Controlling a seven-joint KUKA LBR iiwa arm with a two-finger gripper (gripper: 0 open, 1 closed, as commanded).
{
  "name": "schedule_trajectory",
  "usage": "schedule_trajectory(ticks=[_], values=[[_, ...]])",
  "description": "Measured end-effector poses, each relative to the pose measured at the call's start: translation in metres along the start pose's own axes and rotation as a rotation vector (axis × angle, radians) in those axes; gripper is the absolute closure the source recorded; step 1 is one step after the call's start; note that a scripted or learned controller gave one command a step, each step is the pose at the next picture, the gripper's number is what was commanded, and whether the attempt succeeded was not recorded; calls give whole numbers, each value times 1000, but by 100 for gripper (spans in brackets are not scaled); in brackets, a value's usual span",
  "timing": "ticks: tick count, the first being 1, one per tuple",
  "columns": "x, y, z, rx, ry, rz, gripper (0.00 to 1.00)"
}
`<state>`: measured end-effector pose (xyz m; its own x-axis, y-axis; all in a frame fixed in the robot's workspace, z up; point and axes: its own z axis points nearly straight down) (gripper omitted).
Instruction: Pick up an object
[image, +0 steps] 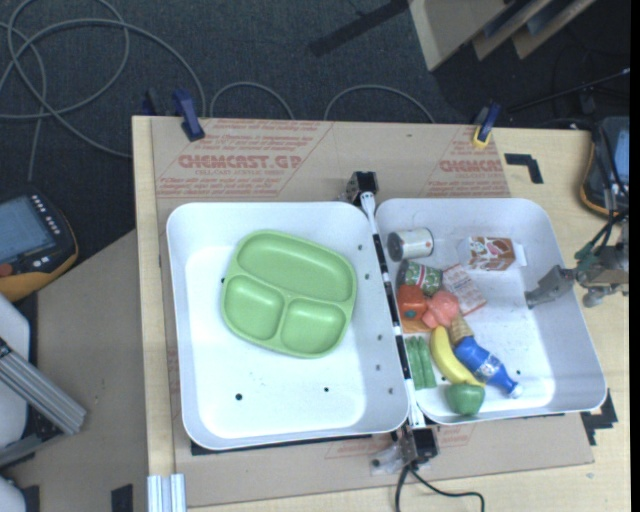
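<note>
Green and round, an apple (464, 398) lay at the near edge of the right bin (560, 345), touching a curved yellow banana (449, 357) and a blue plastic bottle (486, 366) beside it. Farther back sat an orange-red toy (413, 301), a pink lump (441, 311), a small metal can (411, 244) on its side and a flat brown-and-white packet (490, 252). Smooth white plastic formed both shallow bins; the left bin (200, 330) held a pale green tray (288, 293) with three rounded compartments. Grey and angular, the gripper (552, 285) hung over the right bin's far right side, well apart from the objects, holding nothing; whether its fingers stood wide or narrow could not be told.
</note>
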<state>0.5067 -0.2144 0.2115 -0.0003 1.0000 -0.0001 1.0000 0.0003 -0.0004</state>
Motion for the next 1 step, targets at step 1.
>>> schedule_trajectory(ticks=[1], values=[[80,25,58,2,2,-1,0]])
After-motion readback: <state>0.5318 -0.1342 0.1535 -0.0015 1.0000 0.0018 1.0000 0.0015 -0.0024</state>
